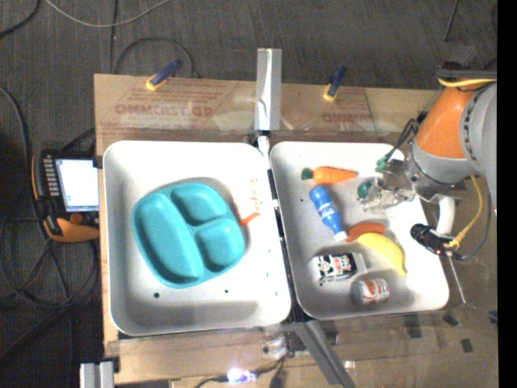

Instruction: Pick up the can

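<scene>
The can (370,290), silver with red markings, lies on its side near the front edge of the right bin (420,297). My gripper (378,191) hangs over the back right part of that bin, well behind the can and apart from it. A small teal piece (365,189) shows right beside the gripper's left side. Between the gripper and the can lies a yellow banana (384,249).
The right bin also holds an orange carrot (329,173), a blue bottle (326,209) and a small black-and-white carton (336,267) just left of the can. A teal divided plate (190,231) fills much of the left bin (121,297), with a small orange piece (249,215) at its edge.
</scene>
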You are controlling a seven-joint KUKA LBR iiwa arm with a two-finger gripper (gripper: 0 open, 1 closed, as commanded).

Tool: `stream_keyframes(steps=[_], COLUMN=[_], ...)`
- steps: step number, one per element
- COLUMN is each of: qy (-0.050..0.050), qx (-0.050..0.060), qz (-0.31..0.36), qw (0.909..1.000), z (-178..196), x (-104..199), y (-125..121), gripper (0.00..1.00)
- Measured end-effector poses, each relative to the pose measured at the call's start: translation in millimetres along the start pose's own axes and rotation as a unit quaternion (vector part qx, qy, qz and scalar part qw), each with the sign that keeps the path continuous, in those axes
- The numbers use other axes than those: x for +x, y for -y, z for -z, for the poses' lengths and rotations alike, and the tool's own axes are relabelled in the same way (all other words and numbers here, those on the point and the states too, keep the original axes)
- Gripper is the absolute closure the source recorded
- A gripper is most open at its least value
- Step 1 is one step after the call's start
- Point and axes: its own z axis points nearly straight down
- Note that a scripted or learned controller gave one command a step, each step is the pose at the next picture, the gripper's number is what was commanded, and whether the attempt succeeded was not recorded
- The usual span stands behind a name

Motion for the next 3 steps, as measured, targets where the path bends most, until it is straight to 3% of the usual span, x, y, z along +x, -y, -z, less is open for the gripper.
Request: stream_keyframes(steps=[1,2,3], qy=[0.003,0.004,0.005], qx=[-0.001,-0.001,-0.002], qz=[-0.11,-0.126,-0.162], qw=[0.9939,0.992,0.9869], z=[17.9,-1.9,84.8], x=[18.4,12.1,66.4], y=[10.2,-15.7,-31.9], gripper=[1.0,1.0,1.0])
